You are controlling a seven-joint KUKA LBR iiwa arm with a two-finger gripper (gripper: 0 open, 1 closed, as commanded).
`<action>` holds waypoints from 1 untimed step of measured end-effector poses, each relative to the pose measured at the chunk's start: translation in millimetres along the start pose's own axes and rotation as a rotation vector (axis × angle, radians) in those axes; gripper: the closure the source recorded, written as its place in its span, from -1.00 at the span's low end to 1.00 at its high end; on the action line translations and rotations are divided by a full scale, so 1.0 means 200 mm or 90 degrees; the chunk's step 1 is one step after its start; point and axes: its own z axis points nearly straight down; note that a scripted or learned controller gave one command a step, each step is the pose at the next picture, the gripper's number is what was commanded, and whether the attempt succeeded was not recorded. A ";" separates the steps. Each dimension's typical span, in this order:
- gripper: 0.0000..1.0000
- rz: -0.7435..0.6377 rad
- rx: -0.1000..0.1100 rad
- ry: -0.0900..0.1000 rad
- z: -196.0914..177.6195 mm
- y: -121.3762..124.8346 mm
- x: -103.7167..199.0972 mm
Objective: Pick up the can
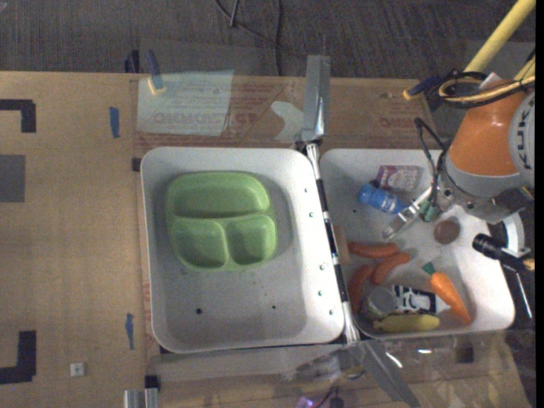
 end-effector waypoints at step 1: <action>-1.00 0.150 0.022 0.011 0.01 0.18 -0.24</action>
